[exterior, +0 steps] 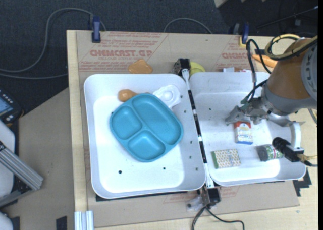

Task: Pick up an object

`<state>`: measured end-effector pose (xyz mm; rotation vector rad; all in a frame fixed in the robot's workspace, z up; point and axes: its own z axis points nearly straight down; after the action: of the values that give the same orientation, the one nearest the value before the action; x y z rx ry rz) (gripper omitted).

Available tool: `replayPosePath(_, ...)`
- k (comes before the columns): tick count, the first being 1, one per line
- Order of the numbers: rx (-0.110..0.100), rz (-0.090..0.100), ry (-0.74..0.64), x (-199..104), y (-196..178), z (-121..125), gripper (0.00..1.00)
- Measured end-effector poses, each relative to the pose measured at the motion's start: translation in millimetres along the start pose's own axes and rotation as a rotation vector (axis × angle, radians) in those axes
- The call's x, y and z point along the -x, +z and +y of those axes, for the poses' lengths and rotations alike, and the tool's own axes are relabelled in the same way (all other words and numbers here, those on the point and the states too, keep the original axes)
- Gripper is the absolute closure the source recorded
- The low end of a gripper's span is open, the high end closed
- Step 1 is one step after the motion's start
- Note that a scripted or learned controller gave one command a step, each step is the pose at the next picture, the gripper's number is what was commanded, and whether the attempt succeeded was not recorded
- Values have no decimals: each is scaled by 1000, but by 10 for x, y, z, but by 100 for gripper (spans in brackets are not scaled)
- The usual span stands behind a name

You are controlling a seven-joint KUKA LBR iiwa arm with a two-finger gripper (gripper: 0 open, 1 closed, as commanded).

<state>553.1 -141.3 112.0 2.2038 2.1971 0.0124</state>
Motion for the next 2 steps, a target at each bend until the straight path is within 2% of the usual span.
replayPosePath(1, -10, 4, -2, -102, 216, -58, 0)
replayPosePath(2, -2, -1, 0, -79, 89, -36, 100)
